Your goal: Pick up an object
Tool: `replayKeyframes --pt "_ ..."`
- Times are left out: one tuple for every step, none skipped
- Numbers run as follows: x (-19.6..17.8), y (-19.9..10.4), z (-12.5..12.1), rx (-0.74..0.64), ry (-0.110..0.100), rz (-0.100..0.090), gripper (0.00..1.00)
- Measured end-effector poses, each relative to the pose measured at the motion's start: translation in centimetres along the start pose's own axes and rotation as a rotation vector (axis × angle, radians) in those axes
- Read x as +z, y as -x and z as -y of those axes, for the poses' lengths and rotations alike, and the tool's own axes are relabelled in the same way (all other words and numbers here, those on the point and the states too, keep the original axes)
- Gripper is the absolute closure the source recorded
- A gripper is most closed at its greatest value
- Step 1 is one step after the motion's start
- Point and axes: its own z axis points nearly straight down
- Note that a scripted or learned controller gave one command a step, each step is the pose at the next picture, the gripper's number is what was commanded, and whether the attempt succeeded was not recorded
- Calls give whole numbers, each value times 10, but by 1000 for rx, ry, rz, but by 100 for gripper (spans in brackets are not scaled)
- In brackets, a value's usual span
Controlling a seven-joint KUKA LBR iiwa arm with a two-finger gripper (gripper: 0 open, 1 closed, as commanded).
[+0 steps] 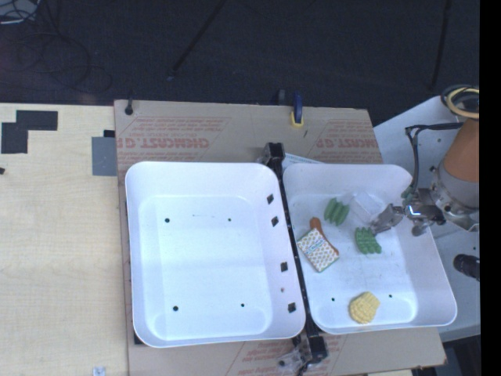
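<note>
The left bin (149,210) lies open; the right bin (427,304) has toys scattered mid-floor.

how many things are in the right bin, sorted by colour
green: 2, one ridged piece and another beside the hand
yellow: 1, a round bumpy piece
white with a checked pattern: 1, a small packet
orange: 1, a small piece partly tucked behind the packet
total: 5, all in the right bin

Landmark: left white bin (141,210)
Brown cardboard sheet (196,135): beneath the bin
Blue-and-yellow clamp (297,110): beyond the bin, on the cardboard's far edge
</note>
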Motion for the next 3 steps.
replayKeyframes --pt "81 -1 4 -1 7 2 0" --pt "66 1 3 2 9 3 100" --pt "-42 2 -58 -4 25 9 100"
